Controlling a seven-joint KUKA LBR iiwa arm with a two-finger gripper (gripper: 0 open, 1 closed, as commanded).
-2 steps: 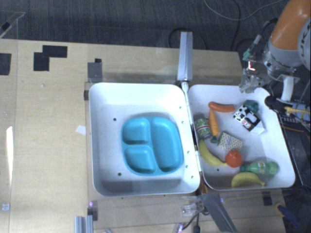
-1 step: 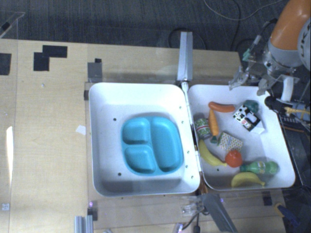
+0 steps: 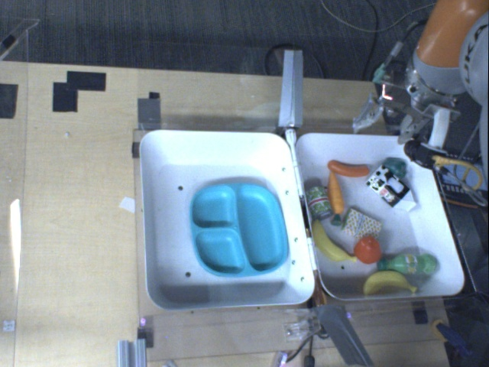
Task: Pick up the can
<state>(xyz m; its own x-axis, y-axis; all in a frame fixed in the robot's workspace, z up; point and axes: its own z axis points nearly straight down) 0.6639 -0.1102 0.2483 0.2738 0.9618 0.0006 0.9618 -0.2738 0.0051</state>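
Two white bins (image 3: 153, 205) sit on a pale wooden bench (image 3: 69, 205) beside dark carpet (image 3: 191, 14); finger state unclear.

The can (image 3: 318, 202) I am after is a small cylinder with a green and white printed label and a dull metal end. It lies on its side, not upright, on the floor of the right bin (image 3: 451, 277), pressed close against that bin's left wall, about halfway along it. Its label is too small for me to read. An orange carrot (image 3: 336, 194) lies just beside it, toward the bin's middle.
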